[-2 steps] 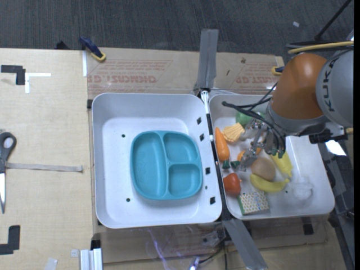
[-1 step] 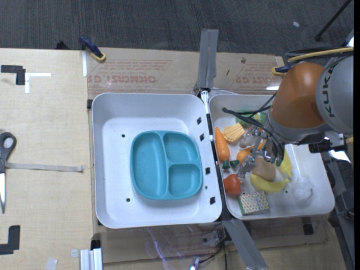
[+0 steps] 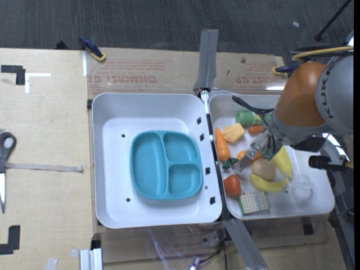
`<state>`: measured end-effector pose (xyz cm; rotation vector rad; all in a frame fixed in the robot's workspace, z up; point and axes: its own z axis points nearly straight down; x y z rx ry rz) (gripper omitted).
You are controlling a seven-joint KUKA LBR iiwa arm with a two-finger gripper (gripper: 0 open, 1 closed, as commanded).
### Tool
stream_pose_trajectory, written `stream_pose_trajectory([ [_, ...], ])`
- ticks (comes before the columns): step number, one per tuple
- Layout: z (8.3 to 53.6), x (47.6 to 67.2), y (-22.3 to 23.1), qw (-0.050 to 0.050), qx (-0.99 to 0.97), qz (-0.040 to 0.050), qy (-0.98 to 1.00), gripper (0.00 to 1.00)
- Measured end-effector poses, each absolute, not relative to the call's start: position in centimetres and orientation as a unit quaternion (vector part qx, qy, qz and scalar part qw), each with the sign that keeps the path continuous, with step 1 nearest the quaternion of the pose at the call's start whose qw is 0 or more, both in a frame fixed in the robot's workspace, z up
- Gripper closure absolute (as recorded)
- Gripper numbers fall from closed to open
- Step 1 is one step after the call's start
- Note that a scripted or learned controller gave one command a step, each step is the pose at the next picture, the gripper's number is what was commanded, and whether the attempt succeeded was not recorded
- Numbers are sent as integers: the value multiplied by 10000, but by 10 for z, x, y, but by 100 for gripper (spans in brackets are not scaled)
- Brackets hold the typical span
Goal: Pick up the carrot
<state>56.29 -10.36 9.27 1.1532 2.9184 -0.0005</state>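
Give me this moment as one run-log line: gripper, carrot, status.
gripper: low in right bin, among toy food | carrot: lying by bin's left wall, not held | blue tray: in left bin | status: pick not yet done

Single fixed camera, mounted above the pale wooden counter (image 3: 45,139), looking down at a slant. Medium distance: both shallow white plastic bins (image 3: 107,151) fit whole in frame, side by side. Dark carpeted floor (image 3: 140,10) along the top edge; grey-and-orange robot arm (image 3: 315,100) enters from right
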Motion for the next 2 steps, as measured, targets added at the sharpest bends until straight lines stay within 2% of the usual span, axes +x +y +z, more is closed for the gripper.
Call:
stream_pose_trajectory([
  [1,92,575,-97,13,5065,-3,8623,0],
  [2,102,577,-97,25,5043,-7,8635,100],
])
